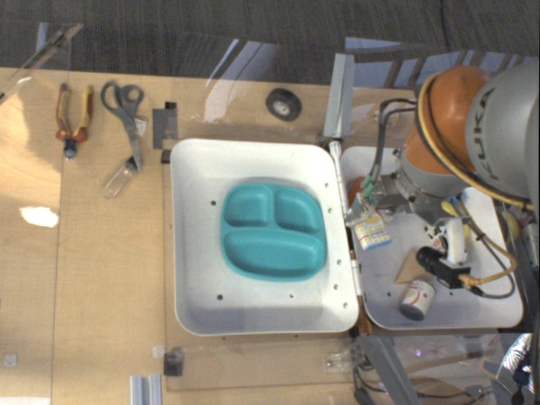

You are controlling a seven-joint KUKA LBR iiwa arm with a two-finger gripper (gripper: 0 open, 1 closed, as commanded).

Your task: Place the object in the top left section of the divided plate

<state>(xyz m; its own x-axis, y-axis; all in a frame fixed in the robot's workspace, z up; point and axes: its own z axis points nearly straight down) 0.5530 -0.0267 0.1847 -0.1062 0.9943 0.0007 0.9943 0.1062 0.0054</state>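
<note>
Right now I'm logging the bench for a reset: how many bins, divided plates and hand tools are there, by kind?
White bins: 2 (left, right)
Teal divided plate: 1
Scissors: 1
Red-handled pliers: 1
Total: 5
The small items in the right bin are partly hidden by the arm, so I left them out.

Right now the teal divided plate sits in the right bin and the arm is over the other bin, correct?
Not quite. The camera view shows the teal divided plate in the left bin, not the right one. The arm is over the other bin, the right bin, which holds a small can and a few other items.
</note>
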